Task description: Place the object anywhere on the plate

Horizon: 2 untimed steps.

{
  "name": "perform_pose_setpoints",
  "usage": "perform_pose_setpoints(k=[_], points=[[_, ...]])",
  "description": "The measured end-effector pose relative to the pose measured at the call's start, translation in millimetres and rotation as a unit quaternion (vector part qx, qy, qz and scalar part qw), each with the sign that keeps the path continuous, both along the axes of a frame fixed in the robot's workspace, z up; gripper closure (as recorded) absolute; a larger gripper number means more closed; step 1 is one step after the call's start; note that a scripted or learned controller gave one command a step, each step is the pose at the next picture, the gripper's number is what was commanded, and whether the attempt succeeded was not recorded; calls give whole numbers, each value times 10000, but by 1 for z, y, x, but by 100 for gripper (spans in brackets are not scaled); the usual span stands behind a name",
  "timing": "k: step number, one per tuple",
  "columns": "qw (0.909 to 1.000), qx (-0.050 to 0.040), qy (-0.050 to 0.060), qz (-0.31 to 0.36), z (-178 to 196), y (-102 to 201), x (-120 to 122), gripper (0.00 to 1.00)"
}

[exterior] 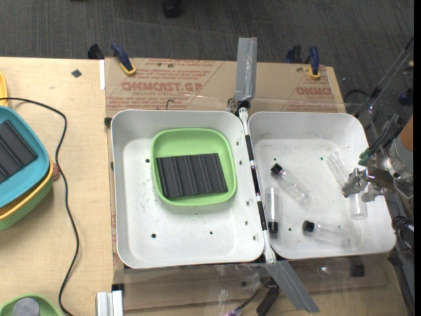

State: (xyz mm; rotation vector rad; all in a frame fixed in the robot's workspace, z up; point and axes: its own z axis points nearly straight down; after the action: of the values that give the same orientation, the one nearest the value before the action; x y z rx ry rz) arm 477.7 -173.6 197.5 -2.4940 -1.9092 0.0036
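A green square plate [193,143] sits in the left bin [131,203], with a dark ribbed mat [192,175] lying in it. Several clear vials with black caps lie in the right bin [309,147]: one [289,182] near its middle, one [272,209] along the left wall, one [324,232] near the front. Another clear vial [337,166] lies toward the right. My gripper [356,185] hangs low over the right side of the right bin, just above a further clear vial [358,207]. I see nothing lifted in it.
A divider ridge [253,176] separates the two bins. Brown cardboard [171,81] held by clamps lies behind them. On the wooden bench at far left stands a teal tray [23,153], with a black cable [66,196] running past it.
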Motion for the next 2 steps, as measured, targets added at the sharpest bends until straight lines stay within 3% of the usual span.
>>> perform_pose_setpoints(k=[1,2], points=[[10000,0,0,0,0,0,0,0],[9846,-6,10,-1746,34,-43,-1,0]])
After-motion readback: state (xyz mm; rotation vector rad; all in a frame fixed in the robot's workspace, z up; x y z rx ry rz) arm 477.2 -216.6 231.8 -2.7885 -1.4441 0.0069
